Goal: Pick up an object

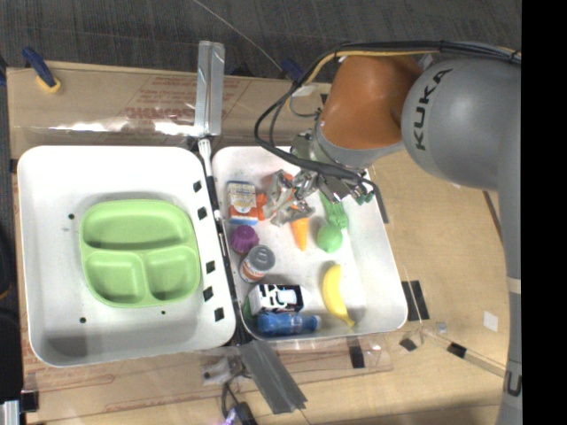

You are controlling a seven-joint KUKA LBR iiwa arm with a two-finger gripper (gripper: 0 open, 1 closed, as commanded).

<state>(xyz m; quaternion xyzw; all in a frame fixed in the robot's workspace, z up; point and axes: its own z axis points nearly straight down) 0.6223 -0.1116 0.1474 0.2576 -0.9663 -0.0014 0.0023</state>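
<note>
My gripper hangs low over the upper middle of the right bin, its metal fingers pointing down-left among the objects. Just below it lies an orange carrot, and to its right a green pepper. A small carton with an orange label sits to its left. Lower in the bin are a purple piece, a grey-capped can, a yellow banana, a black-and-white carton and a blue bottle. I see nothing clearly between the fingers.
The left bin holds a green divided tray. The arm's orange band and grey body cover the right bin's upper right corner. Black cables loop above the bin.
</note>
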